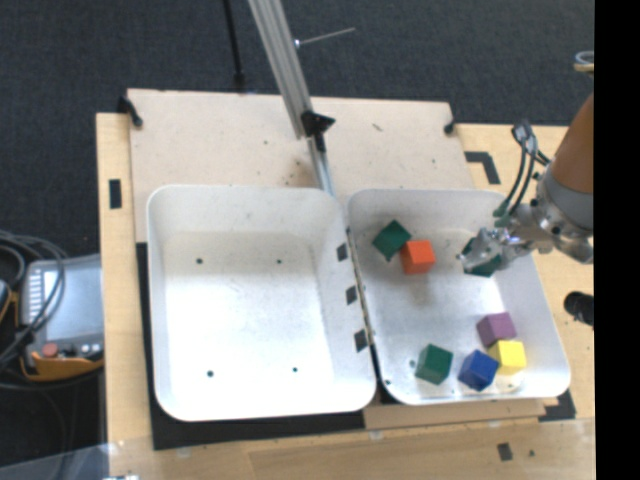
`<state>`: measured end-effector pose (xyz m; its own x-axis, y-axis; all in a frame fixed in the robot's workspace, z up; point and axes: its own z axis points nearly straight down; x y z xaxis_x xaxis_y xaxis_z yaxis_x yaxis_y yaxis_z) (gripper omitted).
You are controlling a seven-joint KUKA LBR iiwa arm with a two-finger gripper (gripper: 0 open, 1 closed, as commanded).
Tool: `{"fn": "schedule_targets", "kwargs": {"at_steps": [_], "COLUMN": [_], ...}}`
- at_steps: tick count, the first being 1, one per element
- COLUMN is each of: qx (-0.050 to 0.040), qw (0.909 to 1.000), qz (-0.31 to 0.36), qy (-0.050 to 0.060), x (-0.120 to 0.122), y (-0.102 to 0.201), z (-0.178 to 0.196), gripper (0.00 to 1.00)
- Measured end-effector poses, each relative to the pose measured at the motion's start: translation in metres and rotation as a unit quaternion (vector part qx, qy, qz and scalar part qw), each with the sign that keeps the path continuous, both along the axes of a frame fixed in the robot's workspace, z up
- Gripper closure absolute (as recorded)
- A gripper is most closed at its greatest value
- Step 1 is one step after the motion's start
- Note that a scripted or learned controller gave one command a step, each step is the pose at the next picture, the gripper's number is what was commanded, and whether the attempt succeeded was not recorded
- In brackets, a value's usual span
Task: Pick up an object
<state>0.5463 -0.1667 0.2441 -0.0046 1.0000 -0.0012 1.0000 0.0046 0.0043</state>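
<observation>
My gripper [483,256] reaches in from the right over the upper right part of the right bin [450,208]. A small dark green block [487,266] shows between its fingertips, and the gripper is shut on it. To the left, a green block [392,238] and an orange block [418,256] lie touching each other. Near the bin's front edge lie another green block [434,363], a blue block [479,369], a yellow block [509,355] and a purple block [495,327].
The left bin [250,298] stands beside the right one, their rims meeting in the middle. A slanted aluminium post [285,58] rises behind the bins. A pendant and cables [50,318] sit off the bench's left side.
</observation>
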Motion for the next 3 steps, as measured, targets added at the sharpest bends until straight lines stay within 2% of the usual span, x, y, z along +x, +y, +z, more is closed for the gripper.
{"fn": "schedule_targets", "kwargs": {"at_steps": [2,3], "qx": [0.0005,0.001], "qw": [1.0,1.0], "qz": [0.001,0.001], "qy": [0.001,0.003], "x": [0.026,0.026], "y": [0.096,0.148], "z": [-0.007,-0.017], "gripper": [1.0,1.0]}}
